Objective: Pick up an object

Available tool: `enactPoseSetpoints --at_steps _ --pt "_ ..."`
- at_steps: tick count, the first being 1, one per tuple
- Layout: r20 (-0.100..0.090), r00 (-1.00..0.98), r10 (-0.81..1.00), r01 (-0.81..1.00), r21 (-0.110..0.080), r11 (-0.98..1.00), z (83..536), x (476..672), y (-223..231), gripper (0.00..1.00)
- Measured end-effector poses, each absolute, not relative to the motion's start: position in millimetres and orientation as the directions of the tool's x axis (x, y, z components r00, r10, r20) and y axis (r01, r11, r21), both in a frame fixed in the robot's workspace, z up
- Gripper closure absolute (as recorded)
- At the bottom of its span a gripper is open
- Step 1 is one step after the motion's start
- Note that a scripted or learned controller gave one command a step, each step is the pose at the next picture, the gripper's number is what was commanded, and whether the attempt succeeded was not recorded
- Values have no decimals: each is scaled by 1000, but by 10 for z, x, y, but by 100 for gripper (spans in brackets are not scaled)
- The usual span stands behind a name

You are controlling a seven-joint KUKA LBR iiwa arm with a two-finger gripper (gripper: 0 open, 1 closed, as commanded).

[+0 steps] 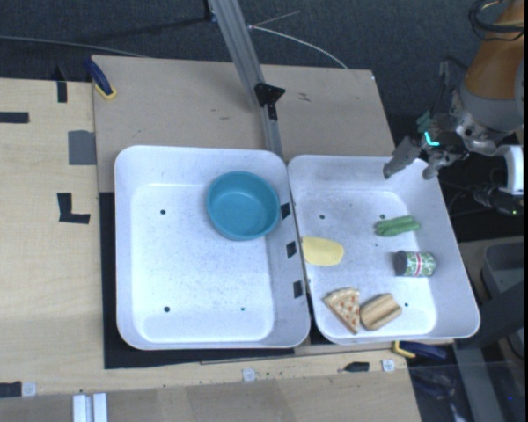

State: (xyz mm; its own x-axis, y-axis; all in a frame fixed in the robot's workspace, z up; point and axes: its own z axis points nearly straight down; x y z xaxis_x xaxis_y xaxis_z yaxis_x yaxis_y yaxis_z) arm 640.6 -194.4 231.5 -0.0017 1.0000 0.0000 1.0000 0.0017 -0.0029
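The left bin [150,262] is white with fine speckles, as is the right bin [352,192]. Inside the left bin sits a blue bowl [242,205]. The right bin holds a green pickle [396,226], a yellow piece [322,251], a tan pizza slice [342,309], a brown bread roll [380,310] and a green-and-white can [414,264].

A pale wooden bench [35,262] marked with black tape sits against dark carpeted floor [88,7].

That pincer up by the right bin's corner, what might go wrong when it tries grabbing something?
The pincer sits open above the right bin's far edge, so it could clip the rim. The pizza slice and bread roll touch, so it may nudge both. The green bean is thin and could slip out.
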Motion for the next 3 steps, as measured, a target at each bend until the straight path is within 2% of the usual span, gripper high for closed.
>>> enactPoseSetpoints --at_steps 1,3 --pt "0 -2 1000 1000 -1 2 2324 6410 -1943 0" --pt "0 -1 1000 1000 -7 1 1111 6320 -2072 0"
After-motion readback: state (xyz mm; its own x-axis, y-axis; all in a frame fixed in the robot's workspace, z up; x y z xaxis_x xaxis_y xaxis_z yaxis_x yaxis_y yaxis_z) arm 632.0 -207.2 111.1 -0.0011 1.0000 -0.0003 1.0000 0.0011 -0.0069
